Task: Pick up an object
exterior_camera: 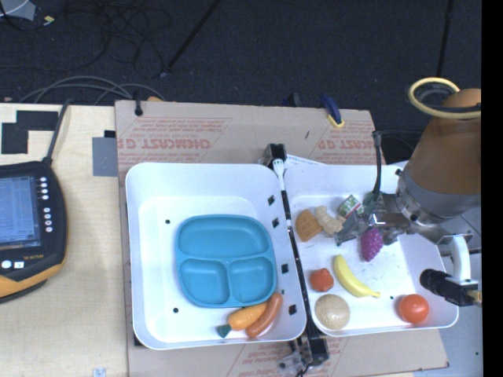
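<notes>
My gripper (363,225) reaches in from the right over the upper middle of the right bin (393,327). A purple bunch of grapes (372,243) lies just below and to the right of it, touching or nearly touching the dark gripper body. Close on its left are a beige piece (331,220), a brown bread-like piece (307,225) and a small green-and-white item (349,206). Lower in the same bin lie a yellow banana (354,278), a small red fruit (321,280), a beige round object (332,310) and an orange-red tomato (413,308).
The left bin (149,203) holds a blue divided plate (225,259), with a carrot (246,317) and a sausage (268,313) at its lower right. A teach pendant (27,226) rests on the bench at far left. The arm's grey and orange body (444,163) overhangs the right bin's right side.
</notes>
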Motion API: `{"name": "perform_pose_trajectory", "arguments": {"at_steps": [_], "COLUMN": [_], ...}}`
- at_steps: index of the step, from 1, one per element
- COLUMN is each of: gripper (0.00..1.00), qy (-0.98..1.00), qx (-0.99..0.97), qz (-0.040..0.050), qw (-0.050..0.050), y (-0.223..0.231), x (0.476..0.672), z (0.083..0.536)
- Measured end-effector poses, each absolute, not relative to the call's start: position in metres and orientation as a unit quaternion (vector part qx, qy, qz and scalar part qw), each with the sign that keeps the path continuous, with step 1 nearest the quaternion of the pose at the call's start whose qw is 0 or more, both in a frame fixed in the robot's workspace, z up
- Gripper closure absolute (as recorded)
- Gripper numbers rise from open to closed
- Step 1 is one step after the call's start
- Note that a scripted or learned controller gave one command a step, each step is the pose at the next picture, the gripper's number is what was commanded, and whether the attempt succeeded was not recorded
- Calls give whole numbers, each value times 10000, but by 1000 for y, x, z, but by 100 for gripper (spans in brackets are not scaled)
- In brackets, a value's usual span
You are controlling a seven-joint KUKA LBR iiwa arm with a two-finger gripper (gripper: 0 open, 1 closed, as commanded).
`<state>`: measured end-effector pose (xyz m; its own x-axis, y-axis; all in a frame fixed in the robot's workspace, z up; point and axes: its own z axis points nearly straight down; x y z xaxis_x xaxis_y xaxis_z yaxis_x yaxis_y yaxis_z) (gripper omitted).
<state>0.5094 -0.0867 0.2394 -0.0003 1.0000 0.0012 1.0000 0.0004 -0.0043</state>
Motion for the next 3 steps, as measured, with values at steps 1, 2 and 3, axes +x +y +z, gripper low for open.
{"name": "perform_pose_trajectory", "arguments": {"at_steps": [1, 2, 3], "gripper": [0, 0, 0], "qy": [-7064, -7136, -7087], "qx": [-7078, -7005, -7055], "qz": [20, -86, -69], "qw": [20, -23, -33], "y": [-90, 84, 94], "x": [473, 499, 476], "z": [81, 283, 443]}}
